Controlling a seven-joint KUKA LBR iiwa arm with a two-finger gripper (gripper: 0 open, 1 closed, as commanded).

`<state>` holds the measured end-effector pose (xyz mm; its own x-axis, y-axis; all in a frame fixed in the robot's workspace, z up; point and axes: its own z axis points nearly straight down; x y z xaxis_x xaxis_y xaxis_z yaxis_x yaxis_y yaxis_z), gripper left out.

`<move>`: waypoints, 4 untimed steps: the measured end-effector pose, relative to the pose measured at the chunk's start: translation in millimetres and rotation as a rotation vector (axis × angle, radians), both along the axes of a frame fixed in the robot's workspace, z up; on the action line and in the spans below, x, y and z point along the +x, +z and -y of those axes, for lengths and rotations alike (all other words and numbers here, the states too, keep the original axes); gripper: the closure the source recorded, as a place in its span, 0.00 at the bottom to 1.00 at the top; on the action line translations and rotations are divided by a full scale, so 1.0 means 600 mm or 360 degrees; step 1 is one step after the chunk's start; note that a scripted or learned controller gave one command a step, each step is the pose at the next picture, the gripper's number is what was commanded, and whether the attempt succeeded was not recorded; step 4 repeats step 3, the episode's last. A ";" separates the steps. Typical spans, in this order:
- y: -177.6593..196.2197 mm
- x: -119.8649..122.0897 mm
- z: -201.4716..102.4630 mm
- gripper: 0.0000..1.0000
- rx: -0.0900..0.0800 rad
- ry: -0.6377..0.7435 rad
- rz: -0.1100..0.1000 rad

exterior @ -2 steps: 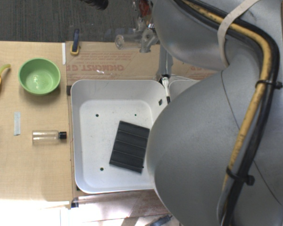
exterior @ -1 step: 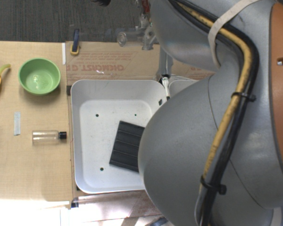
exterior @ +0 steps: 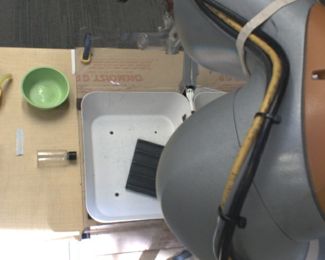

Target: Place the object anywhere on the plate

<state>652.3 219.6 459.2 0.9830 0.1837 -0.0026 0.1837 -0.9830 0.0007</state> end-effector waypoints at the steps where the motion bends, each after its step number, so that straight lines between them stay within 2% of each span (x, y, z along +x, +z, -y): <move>1: 0.014 0.001 0.004 1.00 -0.0001 -0.0007 -0.0002; 4: 0.039 0.004 0.009 1.00 -0.0004 -0.0010 -0.0011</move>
